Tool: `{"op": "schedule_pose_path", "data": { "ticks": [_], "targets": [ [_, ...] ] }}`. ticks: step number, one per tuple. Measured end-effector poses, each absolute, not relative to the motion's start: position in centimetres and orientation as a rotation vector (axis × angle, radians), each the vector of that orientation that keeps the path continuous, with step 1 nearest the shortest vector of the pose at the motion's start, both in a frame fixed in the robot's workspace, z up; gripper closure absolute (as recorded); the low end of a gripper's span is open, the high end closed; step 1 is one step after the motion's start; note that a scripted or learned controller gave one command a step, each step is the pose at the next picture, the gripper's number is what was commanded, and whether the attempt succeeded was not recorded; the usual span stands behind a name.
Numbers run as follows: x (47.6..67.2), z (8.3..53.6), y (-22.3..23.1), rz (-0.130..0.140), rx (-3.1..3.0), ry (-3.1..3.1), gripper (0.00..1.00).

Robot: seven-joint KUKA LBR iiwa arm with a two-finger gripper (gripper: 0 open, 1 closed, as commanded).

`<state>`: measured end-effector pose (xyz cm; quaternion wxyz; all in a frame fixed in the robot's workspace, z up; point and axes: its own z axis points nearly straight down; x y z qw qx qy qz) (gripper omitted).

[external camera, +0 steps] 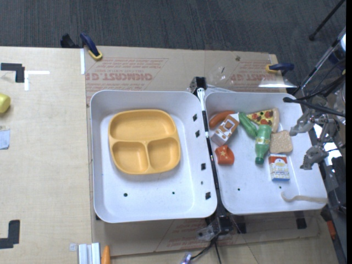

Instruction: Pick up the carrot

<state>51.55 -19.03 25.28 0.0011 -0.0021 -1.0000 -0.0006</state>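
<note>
Gripper parked at the right bin's edge, carrot not yet picked.

From my station I see the gripper (314,142) hanging over the right rim of the right bin (242,199), with nothing between its parts; whether it is spread or closed I cannot tell from this slant. The carrot (219,117) lies at the bin's upper left, by the divider, touching a small orange-and-white carton (225,130) that sits partly over it. I judge that crowding is why a clean approach will be awkward: a tomato (224,155) sits just below and a green bottle (262,142) is near. The yellow divided plate (145,141) rests in the left bin (110,202), well apart from the carrot.
</note>
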Motion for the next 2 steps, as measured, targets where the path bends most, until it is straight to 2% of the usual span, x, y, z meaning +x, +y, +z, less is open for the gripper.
{"op": "schedule_pose_path", "data": {
  "ticks": [1, 2],
  "targets": [
    [53.5, 13.5, -11.7, 0.0, -0.417, -3.114, 0.0],
    [48.1, 19.1, -4.1, 0.001, -0.706, -3.061, 0.0]
  ]
}}
